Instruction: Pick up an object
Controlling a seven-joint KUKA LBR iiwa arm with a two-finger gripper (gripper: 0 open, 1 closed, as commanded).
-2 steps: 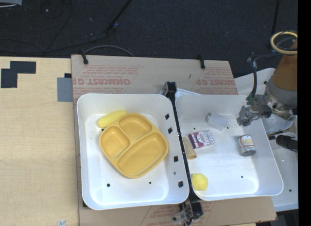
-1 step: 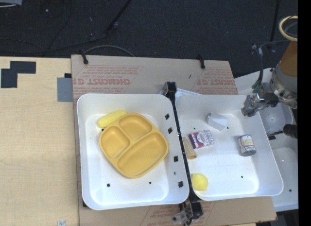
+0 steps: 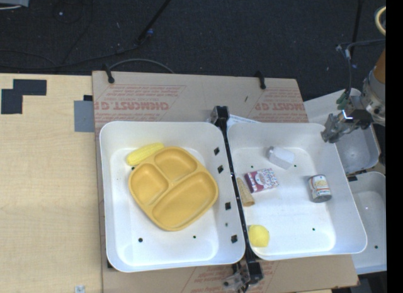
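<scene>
**Grey gripper at the right bin's far corner**

Grey metal, the gripper hangs over the right bin's upper right rim, holding nothing (finger spacing unreadable). Below lie a small tin can, a red-and-white packet and a yellow ball. The left bin holds a yellow divided tray.

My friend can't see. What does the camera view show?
Two white bins sit side by side: the left bin holds a yellow tray and a banana; the right bin holds a can, a packet and a yellow ball.
</scene>
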